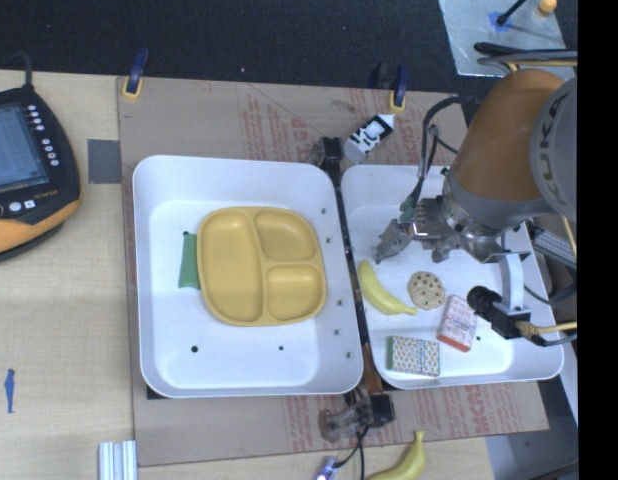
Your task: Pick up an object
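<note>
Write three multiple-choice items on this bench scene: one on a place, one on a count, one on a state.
1. Where does the yellow divided plate lie?
A. left bin
B. right bin
C. on the bare bench

2. How many bananas show?
A. one
B. two
C. four

3. How does the tool stand?
A. clamped on the cookie
C. above the right bin, holding nothing
B. resting on the plate

Key: 1 A, it sits in the left bin. 2 B, one in the right bin, one below the bins. 3 C, the cookie lies apart below it.

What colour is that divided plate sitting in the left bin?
The divided plate is yellow, plain with no pattern; the camera view from above shows it clearly.
</note>
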Controlling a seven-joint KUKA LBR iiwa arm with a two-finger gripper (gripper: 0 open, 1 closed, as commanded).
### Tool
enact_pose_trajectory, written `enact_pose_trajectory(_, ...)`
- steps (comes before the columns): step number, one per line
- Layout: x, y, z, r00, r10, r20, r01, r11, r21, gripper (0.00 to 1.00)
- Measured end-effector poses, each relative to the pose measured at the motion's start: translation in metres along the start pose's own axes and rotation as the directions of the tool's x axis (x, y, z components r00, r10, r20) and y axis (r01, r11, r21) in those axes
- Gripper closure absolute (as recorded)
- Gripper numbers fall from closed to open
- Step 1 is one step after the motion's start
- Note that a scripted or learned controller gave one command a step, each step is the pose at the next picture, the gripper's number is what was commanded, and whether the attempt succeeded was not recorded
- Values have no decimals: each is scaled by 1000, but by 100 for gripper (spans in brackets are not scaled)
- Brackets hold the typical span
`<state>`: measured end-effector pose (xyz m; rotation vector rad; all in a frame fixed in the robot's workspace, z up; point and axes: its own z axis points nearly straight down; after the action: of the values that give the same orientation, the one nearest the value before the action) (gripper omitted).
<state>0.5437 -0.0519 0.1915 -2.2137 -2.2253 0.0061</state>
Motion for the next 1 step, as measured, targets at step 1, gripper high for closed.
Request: enact_pose_trajectory(1,13,-7,0,1000,0,0,0,1000,1,0)
